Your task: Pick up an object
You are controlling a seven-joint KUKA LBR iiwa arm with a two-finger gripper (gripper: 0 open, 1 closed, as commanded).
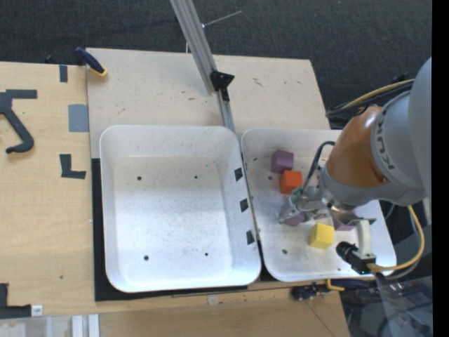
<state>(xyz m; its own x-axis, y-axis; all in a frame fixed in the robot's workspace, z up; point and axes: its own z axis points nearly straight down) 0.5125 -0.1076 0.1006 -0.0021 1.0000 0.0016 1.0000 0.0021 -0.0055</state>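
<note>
The right bin holds several small blocks. A purple block lies at the back, with an orange block just in front of it. A yellow block sits nearer the front. My gripper is low in the bin, between the orange and yellow blocks. A small purple piece shows right at its tip; whether it is gripped is unclear. Another purple bit peeks out from under the wrist. The arm's orange band hides the bin's right side.
The left bin sits beside the right one, their walls touching at the middle. A slanted metal bar runs down from the top to the bins' shared back corner. A black cable and connector hang over the right bin's front corner.
</note>
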